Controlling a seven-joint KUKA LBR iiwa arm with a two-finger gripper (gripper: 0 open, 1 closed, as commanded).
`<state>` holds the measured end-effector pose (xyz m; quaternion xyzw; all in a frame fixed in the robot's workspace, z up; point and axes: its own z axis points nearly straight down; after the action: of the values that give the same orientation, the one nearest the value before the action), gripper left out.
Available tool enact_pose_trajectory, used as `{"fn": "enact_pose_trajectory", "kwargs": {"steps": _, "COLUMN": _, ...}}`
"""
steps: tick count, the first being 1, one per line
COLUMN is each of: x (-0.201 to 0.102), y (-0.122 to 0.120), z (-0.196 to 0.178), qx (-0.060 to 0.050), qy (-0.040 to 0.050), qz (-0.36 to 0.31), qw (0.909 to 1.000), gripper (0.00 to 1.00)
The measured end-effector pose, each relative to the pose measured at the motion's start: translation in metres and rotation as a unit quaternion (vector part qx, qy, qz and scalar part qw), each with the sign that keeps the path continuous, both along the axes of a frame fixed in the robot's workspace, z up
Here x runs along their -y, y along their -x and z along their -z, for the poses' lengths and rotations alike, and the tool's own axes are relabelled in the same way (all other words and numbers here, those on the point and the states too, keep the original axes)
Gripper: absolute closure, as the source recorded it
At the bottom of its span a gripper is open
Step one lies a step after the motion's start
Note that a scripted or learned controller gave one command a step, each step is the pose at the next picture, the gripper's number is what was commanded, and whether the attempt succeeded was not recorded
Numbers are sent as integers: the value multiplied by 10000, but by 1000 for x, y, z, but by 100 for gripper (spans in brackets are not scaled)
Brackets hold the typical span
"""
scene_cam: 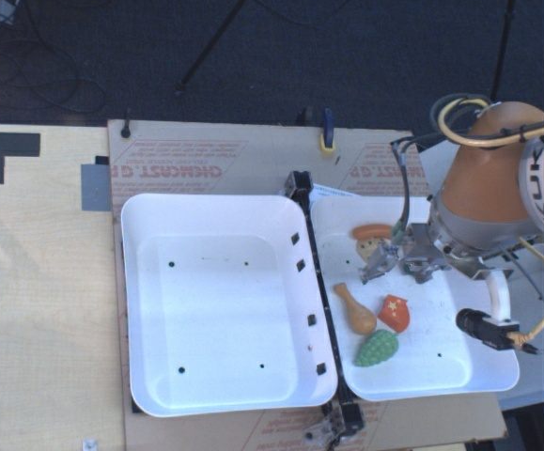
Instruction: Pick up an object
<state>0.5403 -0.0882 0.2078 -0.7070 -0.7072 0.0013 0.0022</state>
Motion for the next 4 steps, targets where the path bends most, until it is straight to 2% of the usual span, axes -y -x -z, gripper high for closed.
{"fn": "enact_pose_trajectory", "kwargs": {"steps": 1, "x": 24, "y": 69, "z": 126, "qx": -22, "qy": -5, "qz": 25, "qw": 10000, "gripper": 0}}
{"fn": "enact_pose_trajectory", "kwargs": {"steps": 2, "x": 25, "y": 66, "z": 110, "qx": 1, "qy": -4, "qz": 40, "qw": 10000, "gripper": 100}}
{"fn": "enact_pose_trajectory", "kwargs": {"steps": 3, "x": 1, "y": 63, "z": -13, "qx": 67, "qy": 6, "qz": -17, "qw": 10000, "gripper": 100}}
{"fn": "enact_pose_trajectory", "kwargs": {"steps": 4, "x": -21, "y": -76, "z": 22, "qx": 52, "qy": 10, "qz": -30, "qw": 10000, "gripper": 100}}
